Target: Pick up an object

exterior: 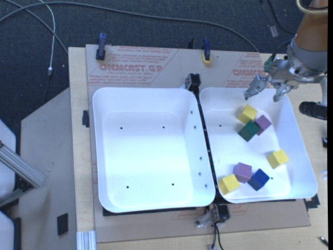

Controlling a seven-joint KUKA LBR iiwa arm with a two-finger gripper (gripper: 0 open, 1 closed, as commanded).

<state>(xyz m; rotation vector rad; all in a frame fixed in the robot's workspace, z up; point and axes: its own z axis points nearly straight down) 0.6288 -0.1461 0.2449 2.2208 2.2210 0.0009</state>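
Camera view, from above and at a slant: my arm (312,30) reaches in from the right, with my gripper (268,91) poised over the far edge of the right bin (296,139). My two fingers stand apart, nothing between them.

Objects, all in the right bin: a yellow block (248,112), a green block (248,131) and a mauve block (263,122) sit clustered together just below my gripper, seemingly touching, though the contact is hard to confirm at this angle. A second yellow block (278,158) lies alone near the right wall. Along the near wall sit a third yellow block (228,184), a purple block (242,170) and a blue block (258,179), close-packed.

Left bin (151,145): white, beside the right bin, their rims meeting along a dark centre strip. Both rest on a cardboard sheet (156,61), clamped at its far edge by two clips (101,43).
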